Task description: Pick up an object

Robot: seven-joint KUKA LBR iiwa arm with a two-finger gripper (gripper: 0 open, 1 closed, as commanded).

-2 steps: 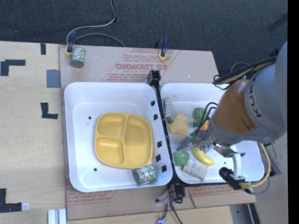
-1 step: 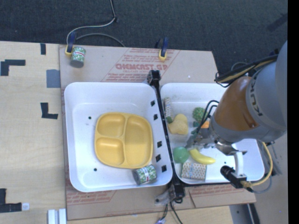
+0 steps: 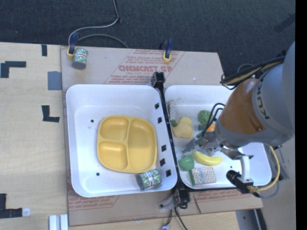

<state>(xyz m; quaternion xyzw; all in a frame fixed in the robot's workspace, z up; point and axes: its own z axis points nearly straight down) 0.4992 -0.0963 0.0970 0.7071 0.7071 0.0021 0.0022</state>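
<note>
**Arm low over the right bin's clutter**

The banana (image 3: 208,159) lies in the right bin (image 3: 259,174), just below the gripper (image 3: 205,142) and close to touching it. Left of the gripper sits a pale yellow lumpy toy (image 3: 183,128); above it, a green bumpy piece (image 3: 205,116) with a bit of orange (image 3: 211,127) beside it. Below and to the left rests a round green object (image 3: 186,163), and beyond the banana a small printed box (image 3: 203,176).

Whether the gripper is apart or together cannot be told; the wrist and orange band cover it.

Farther left, across the divider, the left bin (image 3: 79,128) holds a yellow sectioned plate (image 3: 127,143) and a small can (image 3: 148,179) lying at its lower edge. A second can (image 3: 80,57) stands on the cardboard, well away at upper left.
</note>
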